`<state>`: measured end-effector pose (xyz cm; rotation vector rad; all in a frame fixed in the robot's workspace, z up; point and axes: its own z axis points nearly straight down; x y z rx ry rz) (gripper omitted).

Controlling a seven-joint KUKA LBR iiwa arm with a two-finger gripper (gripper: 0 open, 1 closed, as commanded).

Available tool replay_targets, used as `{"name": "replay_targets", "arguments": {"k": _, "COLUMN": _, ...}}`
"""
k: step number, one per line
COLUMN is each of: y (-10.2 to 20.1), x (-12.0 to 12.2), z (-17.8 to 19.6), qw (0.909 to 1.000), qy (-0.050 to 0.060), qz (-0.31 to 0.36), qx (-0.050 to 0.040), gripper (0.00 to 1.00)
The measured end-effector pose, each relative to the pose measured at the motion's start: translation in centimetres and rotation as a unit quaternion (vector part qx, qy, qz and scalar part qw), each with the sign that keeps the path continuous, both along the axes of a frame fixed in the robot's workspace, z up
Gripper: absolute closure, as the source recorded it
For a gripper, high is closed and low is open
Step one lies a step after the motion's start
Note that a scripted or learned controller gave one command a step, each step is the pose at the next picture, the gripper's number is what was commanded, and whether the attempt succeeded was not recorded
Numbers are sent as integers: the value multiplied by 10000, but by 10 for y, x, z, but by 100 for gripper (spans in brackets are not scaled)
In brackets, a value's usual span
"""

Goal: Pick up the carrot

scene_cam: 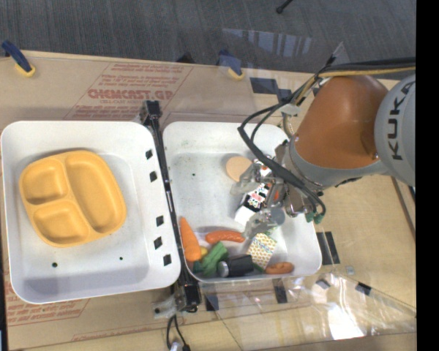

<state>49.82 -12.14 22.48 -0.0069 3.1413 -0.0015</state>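
- Carrot (190, 240): lay in the right bin (197, 152), against its left wall toward the near corner, tip pointing far, just beside a green vegetable (211, 257).
- Gripper (261, 209): hung over the right bin's middle-right, well right of the carrot; whether its fingers were spread or closed could not be told, and nothing was seen between them.
- Other contents, near edge of right bin: orange sausage-like piece (224, 236), dark cylinder (238, 266), patterned packet (262, 248), second orange piece (279, 268); tan disc (238, 168) farther back.
- Left bin (29, 284): held a yellow divided tray (72, 197).
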Motion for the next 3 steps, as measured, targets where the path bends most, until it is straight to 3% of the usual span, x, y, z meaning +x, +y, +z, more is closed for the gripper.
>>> {"name": "replay_targets", "arguments": {"k": 1, "y": 6, "x": 7, "z": -49, "qw": 9808, "qy": 24, "qz": -1949, "qx": 5, "gripper": 0}}
{"name": "replay_targets", "arguments": {"k": 2, "y": -48, "x": 52, "z": -23, "qw": 9737, "qy": -46, "qz": -2279, "qx": -9, "gripper": 0}}
{"name": "replay_targets", "arguments": {"k": 3, "y": -79, "x": 128, "z": -135, "qw": 9204, "qy": 5, "qz": -3911, "qx": -1, "gripper": 0}}
